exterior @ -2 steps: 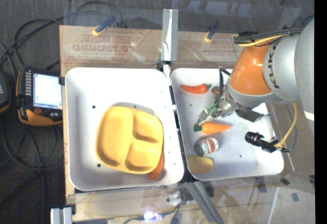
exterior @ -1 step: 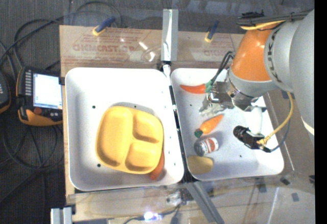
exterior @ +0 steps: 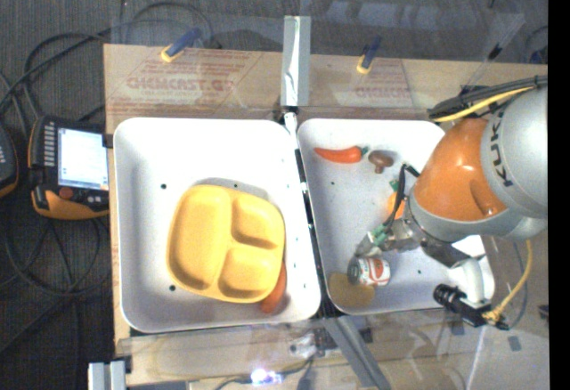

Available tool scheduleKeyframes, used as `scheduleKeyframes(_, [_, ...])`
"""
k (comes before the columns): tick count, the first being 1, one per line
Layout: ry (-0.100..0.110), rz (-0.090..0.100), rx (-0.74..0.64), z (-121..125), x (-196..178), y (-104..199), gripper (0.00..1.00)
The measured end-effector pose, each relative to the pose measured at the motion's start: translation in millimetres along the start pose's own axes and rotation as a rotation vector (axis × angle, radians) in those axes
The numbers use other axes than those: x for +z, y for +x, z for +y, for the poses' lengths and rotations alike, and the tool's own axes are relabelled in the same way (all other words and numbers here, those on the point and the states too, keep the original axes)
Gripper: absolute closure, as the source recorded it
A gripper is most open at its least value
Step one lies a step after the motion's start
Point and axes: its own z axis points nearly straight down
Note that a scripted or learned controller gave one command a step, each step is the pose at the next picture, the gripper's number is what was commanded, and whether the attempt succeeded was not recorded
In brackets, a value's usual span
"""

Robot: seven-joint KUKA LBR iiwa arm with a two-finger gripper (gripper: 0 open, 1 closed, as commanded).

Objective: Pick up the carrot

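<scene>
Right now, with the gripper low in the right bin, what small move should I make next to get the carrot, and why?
Probably ease the gripper a little toward the bin's back wall. It sits right beside the can, while what looks like the carrot, a slim orange piece with a green end, lies just behind it, partly hidden by the arm.

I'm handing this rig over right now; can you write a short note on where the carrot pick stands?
Gripper: low in the right bin, above the small can; whether its fingers are open or shut cannot be made out.
Carrot: lying flat near the right bin's back wall, beside a small brown piece, apart from the gripper.
Left bin: yellow divided tray, with something orange at its near edge.
Done: nothing visible; the carrot is not grasped.
Left: move to the carrot, grip it, lift.
</scene>
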Motion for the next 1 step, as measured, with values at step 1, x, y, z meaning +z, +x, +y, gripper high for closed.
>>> scheduleKeyframes(1, [0.013, -0.004, 0.431, 20.6, -166.0, 8.1, 1.00])
